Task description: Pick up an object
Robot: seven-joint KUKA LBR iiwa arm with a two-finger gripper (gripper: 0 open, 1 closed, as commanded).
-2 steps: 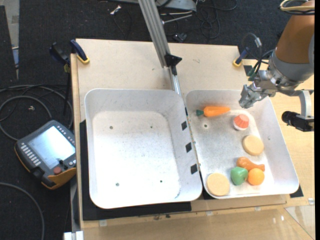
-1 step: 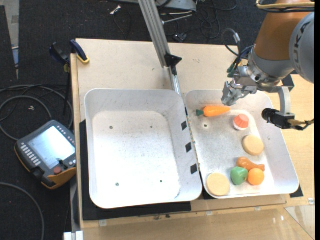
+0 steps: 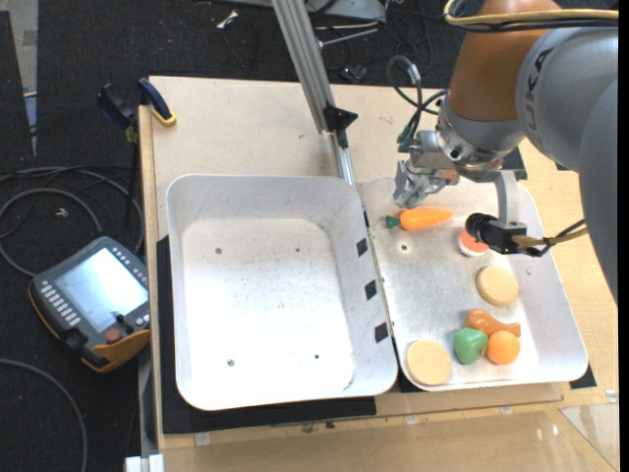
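Orange carrot (image 3: 426, 219), one, under gripper (image 3: 414, 197); grip unclear; perhaps six items in right bin (image 3: 560, 303).

- Left bin (image 3: 260, 283): white plastic, matt, finely speckled and scuffed.
- Right bin (image 3: 432, 283): same white plastic, smooth.
- Surface (image 3: 236, 131): pale wood board, matt.
- Arm (image 3: 580, 77): smooth grey casing; orange band (image 3: 491, 57) glossy.
- Claw (image 3: 418, 190): bare metal, dull sheen.
- Carrot (image 3: 423, 219): smooth, slightly glossy plastic.
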